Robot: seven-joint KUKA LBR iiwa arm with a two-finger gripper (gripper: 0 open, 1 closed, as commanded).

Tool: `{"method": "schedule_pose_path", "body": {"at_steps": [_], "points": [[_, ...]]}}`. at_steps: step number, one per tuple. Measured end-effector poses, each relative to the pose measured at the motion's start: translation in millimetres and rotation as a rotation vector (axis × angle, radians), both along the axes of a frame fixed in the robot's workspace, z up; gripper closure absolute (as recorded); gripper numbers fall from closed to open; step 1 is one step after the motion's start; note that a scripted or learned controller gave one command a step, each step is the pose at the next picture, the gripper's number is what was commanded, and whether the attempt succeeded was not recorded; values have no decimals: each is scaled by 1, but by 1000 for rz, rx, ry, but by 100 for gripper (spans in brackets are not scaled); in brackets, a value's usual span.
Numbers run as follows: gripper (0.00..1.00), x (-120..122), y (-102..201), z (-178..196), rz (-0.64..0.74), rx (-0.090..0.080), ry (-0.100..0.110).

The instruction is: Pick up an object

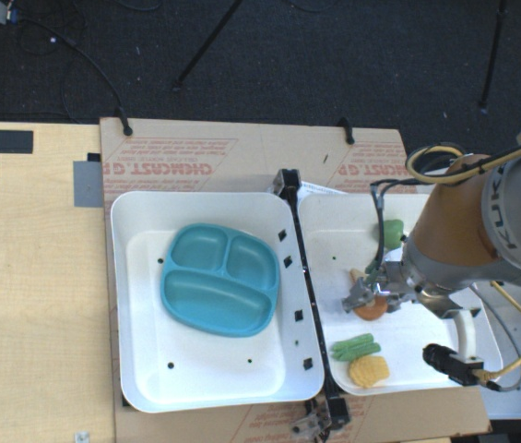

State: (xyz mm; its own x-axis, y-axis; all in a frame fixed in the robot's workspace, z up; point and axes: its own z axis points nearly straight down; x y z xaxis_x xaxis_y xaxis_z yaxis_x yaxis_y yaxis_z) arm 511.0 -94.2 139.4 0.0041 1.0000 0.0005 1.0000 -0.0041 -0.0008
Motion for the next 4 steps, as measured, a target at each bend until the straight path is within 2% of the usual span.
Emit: {"method": "schedule_pose_path", "body": {"at_steps": [1,2,3,4], "points": [[100,5,6,59,6,0,-2],[100,6,5,84,5,0,-1],[100,10,64,79,10,2,3],[100,20,112,91,9,0,2]]}}
